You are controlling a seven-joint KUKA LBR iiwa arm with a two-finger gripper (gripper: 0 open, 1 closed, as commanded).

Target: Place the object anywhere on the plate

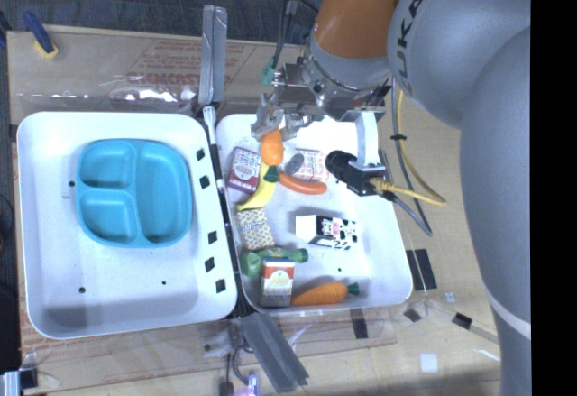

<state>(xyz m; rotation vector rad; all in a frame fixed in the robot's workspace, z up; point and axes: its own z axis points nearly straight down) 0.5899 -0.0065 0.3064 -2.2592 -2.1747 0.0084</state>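
A blue divided plate (135,191) lies in the left white bin (54,295). My gripper (273,134) hangs over the back left corner of the right bin (388,268). A small orange fruit (271,151) sits right at the fingertips, and the gripper looks shut on its top. The fruit hangs just over the tip of a yellow banana (259,193). The plate is well to the gripper's left, across the wall between the bins.
The right bin holds a red sausage (303,184), two snack packets (243,167), a checkered packet (255,227), a black-and-white carton (326,230), a green piece (270,259), a juice box (278,282) and a carrot (317,294). A grey bar (214,51) stands behind the bins.
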